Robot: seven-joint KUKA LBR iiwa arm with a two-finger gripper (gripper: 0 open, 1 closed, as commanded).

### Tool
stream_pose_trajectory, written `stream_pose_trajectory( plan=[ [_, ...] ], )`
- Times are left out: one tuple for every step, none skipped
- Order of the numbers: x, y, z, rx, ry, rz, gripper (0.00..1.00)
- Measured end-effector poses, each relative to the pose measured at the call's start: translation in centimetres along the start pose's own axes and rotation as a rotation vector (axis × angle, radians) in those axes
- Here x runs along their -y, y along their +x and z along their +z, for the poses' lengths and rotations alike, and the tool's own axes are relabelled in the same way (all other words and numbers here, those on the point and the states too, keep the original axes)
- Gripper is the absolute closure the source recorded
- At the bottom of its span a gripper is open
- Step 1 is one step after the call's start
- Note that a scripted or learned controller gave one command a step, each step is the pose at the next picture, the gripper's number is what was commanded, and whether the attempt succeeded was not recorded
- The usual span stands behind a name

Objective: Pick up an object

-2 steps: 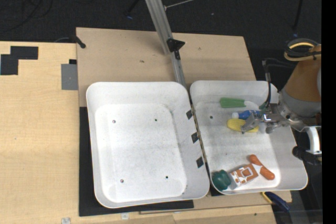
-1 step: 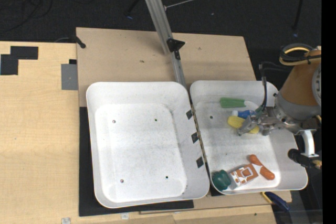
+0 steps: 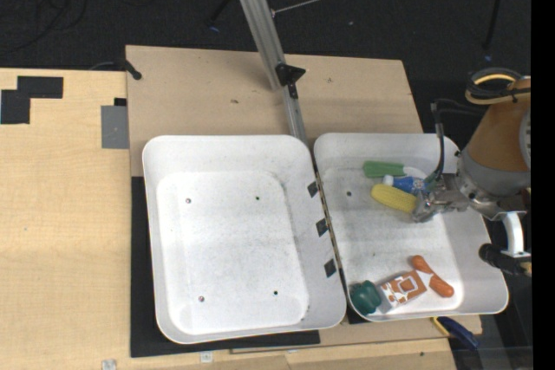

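Currently I see the gripper [image 3: 425, 208] low inside the right bin [image 3: 381, 251], near its right wall, with the arm [image 3: 496, 153] reaching in from the right. Its tip sits at the right end of the corn [image 3: 395, 198], touching it or very nearly so. I cannot tell from this angle how the gripper is set, or whether it has hold of anything; the wrist body hides the tip.

The corn is yellow and lies on the bin floor, tilted, in the upper middle of the right bin. Just above it is a green stick [image 3: 382, 169], lying roughly level. Between the two, and close to the gripper, is a small blue and white item [image 3: 408, 183]; it is too small for me to identify.

The lower part of the same bin holds three more things, well apart from the gripper. A carrot [image 3: 433, 275] lies near the right side. Just left of it is an orange and white packet [image 3: 404, 288]. A teal cup [image 3: 365, 297] sits in the lower left corner, against the rim.

The left bin [image 3: 173, 186] stands just beside the right one, their inner edges overlapping. Both rest on a wooden bench [image 3: 199, 95]. A metal rail [image 3: 257, 17] slants up from between the bins.
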State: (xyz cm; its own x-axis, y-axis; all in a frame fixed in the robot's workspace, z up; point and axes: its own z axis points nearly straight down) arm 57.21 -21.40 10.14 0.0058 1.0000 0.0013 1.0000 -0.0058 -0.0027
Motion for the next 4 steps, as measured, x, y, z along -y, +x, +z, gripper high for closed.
stream_pose_trajectory(
  plan=[
    [-0.1, -0.3, -6.3, 0.003, -0.006, -0.006, 1.0],
    [-0.2, -0.6, -10.6, 0.003, -0.006, -0.006, 1.0],
    [0.2, 0.0, -16.5, 0.003, -0.007, -0.008, 1.0],
    [1.5, 4.6, -16.0, -0.001, 0.001, -0.01, 1.0]
  ],
)
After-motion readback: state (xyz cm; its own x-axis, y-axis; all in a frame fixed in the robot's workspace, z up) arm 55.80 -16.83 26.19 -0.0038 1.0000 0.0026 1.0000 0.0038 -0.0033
